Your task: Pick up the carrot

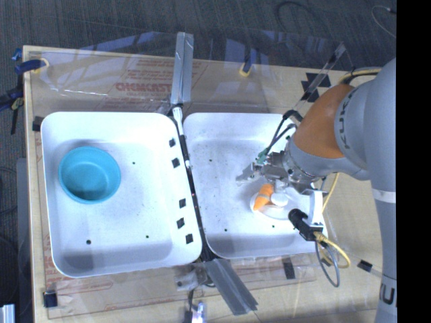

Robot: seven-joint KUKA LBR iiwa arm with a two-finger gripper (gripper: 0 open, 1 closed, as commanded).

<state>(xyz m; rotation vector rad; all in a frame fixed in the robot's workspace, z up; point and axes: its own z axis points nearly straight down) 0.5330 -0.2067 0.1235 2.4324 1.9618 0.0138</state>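
- far left of the frame, left bin [135, 237] holds just a blue bowl [89, 174] in its upper-left part; not part of the task, well apart from the action.
- centre of frame, the two bins meet along a raised seam; the right bin [215, 214] has its left half bare, so plenty of open floor on that side.
- right of centre, gripper [260, 169] sits low in the right bin, just above the carrot in the picture and very near it; touching or not, cannot tell.
- jaw state: cannot tell, tool is small and partly hidden under the wrist.
- carrot [265, 194] lies on the bin floor in the lower-right part of the right bin, against a white item [275, 209] just below and right of it.
- progress call: reach looks done, grasp not confirmed, carrot looks not yet lifted; closing on it and raising it is left.
- right side, arm [337, 130] comes over the bin's right wall; carrot is near that wall and fairly near the bottom wall, so room is tight there, open to the left and straight up.
- risk guess: white item could get nudged or caught along with the carrot.
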